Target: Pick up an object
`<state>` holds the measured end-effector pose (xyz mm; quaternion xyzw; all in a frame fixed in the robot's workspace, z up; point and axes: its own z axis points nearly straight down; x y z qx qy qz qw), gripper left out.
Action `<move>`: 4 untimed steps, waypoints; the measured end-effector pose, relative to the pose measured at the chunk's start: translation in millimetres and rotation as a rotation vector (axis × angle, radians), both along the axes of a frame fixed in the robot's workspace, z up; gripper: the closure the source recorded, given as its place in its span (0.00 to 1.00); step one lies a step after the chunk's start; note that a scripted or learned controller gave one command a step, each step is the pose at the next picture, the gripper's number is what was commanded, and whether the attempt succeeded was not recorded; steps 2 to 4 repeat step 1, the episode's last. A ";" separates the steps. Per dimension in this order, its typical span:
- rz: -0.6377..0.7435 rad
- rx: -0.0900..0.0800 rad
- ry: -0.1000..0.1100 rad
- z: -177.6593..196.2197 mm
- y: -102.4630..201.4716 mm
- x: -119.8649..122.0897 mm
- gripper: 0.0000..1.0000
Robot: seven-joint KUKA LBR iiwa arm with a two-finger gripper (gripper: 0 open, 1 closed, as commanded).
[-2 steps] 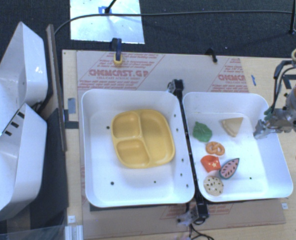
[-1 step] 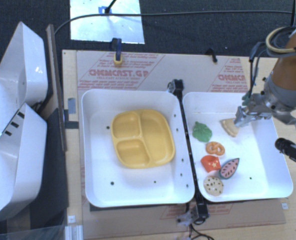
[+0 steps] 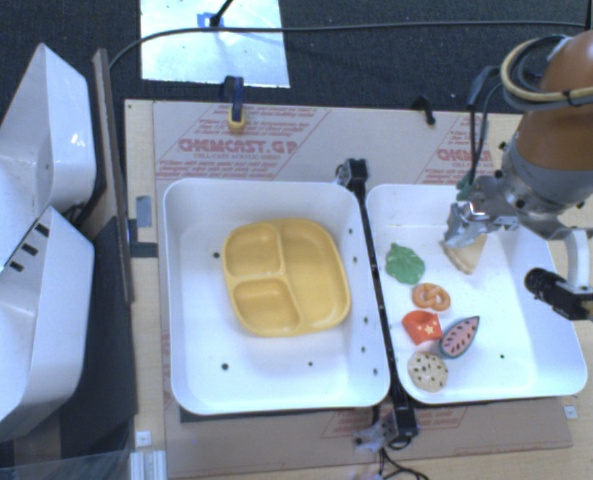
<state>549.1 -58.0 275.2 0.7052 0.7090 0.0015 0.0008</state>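
Where glossy bin [image 3: 551, 368] curves, pincer [image 3: 463, 230] meets tan wedge [image 3: 466, 258].

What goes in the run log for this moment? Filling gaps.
arm: over right bin | gripper: at tan wedge | grasp: unconfirmed | tray: left bin

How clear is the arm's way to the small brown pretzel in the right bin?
Probably clear, yes. The small brown pretzel lies flat in the right white bin, apart from the green leafy piece and the red piece. The pincer hangs over the same bin, nothing between them.
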 end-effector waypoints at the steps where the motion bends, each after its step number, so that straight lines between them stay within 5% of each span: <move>1: -0.001 0.000 0.002 1.2 41.0 23.4 1.00; 4: -0.001 0.000 0.002 1.2 41.0 23.4 1.00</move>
